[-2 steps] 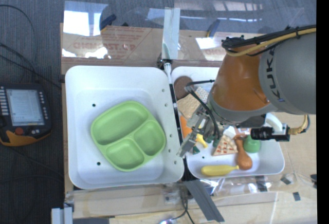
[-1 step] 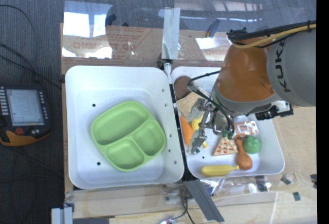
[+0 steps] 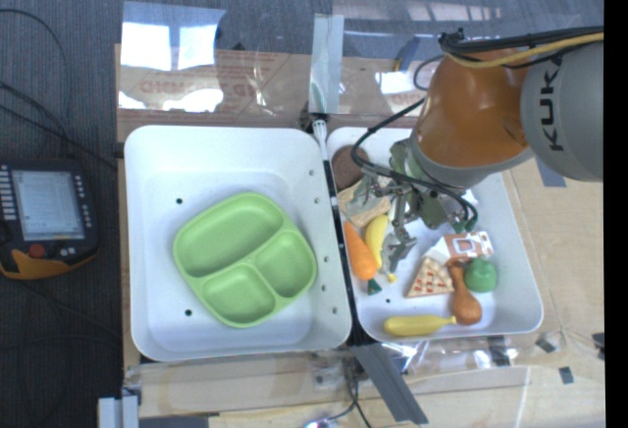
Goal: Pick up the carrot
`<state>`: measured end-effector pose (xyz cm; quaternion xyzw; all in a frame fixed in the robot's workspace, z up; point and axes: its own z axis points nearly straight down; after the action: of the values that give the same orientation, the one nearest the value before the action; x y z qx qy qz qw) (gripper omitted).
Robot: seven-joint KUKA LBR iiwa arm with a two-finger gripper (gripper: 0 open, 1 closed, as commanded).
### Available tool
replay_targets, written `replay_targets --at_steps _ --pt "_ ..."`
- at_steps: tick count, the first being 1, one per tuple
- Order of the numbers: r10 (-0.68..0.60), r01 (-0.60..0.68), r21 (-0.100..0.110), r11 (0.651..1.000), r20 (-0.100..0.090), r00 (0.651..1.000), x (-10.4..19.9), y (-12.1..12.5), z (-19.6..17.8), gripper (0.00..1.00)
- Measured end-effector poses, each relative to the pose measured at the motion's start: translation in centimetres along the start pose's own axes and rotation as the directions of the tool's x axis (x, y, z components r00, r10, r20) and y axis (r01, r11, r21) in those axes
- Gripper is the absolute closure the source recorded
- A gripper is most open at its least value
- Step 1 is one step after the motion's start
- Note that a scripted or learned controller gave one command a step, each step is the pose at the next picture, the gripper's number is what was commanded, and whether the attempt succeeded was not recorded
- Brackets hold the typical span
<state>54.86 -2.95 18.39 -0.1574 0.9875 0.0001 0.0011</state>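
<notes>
Reaching in from the right, the arm (image 3: 491,112) hangs its tool (image 3: 397,254) low in the right bin (image 3: 520,298), just beside the carrot (image 3: 360,254); whether the tool is open or gripping anything I cannot tell.

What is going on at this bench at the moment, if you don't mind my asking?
The grey and orange arm is reaching into the right bin, which holds toy food. Its gripper hangs low beside the carrot, near the bin's left wall, with a banana between them. The carrot lies in the bin. The left bin holds a green divided plate.
</notes>
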Motion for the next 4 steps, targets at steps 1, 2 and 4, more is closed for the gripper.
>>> replay_targets --at_steps 1,2,4 --pt "-0.020 0.020 0.000 1.000 -0.002 1.000 5.4 -0.2 0.0 0.00" --pt "-0.069 0.069 -0.001 0.998 -0.001 0.998 4.5 2.5 0.0 0.00" --pt "-0.712 0.712 -0.003 0.702 0.000 0.702 5.2 0.0 0.0 0.00"
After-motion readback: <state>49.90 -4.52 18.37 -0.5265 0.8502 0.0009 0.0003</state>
